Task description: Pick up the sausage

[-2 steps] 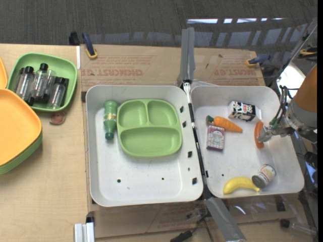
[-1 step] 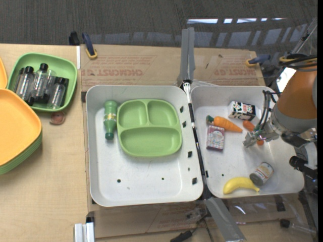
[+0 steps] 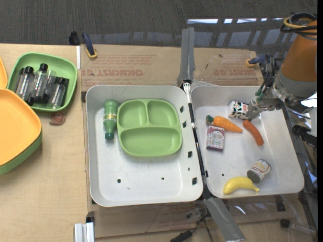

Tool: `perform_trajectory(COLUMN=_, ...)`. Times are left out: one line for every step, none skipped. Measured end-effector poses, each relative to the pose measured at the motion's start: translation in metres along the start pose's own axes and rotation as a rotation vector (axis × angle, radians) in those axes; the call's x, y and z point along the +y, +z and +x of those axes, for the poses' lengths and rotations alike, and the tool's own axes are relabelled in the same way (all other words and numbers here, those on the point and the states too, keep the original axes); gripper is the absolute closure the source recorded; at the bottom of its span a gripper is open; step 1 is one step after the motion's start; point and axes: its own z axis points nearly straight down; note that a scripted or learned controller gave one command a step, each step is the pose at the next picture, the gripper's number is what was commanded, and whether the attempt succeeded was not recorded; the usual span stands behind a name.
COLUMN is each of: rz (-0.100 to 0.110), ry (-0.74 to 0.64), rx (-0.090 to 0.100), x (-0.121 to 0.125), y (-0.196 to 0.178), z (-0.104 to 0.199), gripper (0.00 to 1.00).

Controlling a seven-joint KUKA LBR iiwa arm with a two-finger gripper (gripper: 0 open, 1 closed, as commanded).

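The sausage lies flat in the right bin, just right of the carrot, so the pick is not yet made. The gripper hangs just above the sausage's far end; I cannot tell how it is set, or whether it touches.

Both bins look like smooth white plastic w/ a soft shine. The green plate is plastic too, smooth & matt. The sausage is orange-red, smooth, a bit glossy, prob. toy plastic. The banana is shiny yellow plastic. The can looks like metal w/ a paper label. The small box looks like printed card. The worktop is pale wood, smooth. Cardboard under the bins is brown & matt. The floor is dark, rough carpet.
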Motion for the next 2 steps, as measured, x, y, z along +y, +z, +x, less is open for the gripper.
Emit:
perform_trajectory(rz=0.002, ry=-0.194, rx=0.002, x=-0.02, y=0.02, z=0.029, gripper=1.0)
perform_trajectory(rz=-0.001, ry=-0.011, rx=0.0, x=-0.001, y=-0.024, z=0.061, gripper=1.0)
